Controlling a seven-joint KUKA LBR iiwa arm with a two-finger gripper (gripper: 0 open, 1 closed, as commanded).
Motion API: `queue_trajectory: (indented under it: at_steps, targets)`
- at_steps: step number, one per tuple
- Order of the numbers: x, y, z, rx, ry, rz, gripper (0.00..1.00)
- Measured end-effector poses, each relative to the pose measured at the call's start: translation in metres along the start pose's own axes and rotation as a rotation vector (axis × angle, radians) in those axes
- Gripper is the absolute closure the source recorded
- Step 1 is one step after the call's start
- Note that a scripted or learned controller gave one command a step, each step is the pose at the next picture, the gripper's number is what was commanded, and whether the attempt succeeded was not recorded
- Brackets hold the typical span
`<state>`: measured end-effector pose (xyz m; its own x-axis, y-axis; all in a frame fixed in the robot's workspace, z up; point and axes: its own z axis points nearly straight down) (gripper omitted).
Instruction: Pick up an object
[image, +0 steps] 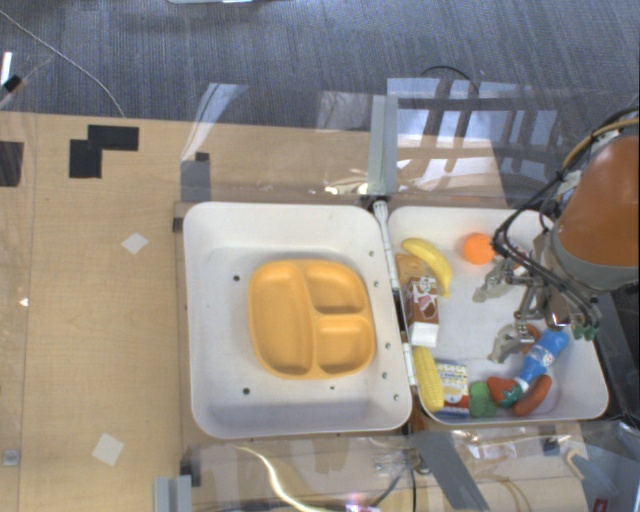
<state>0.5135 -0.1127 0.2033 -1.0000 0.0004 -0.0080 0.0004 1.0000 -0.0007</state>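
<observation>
Materials, bench and bins

Bins smooth white plastic; tray matt yellow plastic; bench pale wood grain; gripper dull grey metal.

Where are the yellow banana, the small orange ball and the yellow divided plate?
Yellow curved banana (428, 259), camera view, mid-body.
Small orange ball (478, 249), camera view, centre.
Yellow divided plastic plate (283, 330), camera view, floor of its large compartment.

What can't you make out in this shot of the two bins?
- Hand: fingers too small and cluttered to judge, camera view.
- Blue bottle: upper end hidden behind the hand.
- Arm: cut off by the right edge.
- Snack packet: label too small to read.
</observation>
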Motion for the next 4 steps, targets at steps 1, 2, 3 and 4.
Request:
queue_trajectory:
  at_steps: [1,2,3,4]
  targets:
    - [0.023,-0.027,-0.082,0.004,-0.009,-0.11,0.0]
    - [-0.005,-0.079,0.113,0.005,-0.01,-0.185,0.0]
    - [-0.093,-0.049,0.113,-0.001,-0.003,0.354,0.0]
    - [-0.134,-0.094,0.05,0.003,-0.009,0.3,0.0]
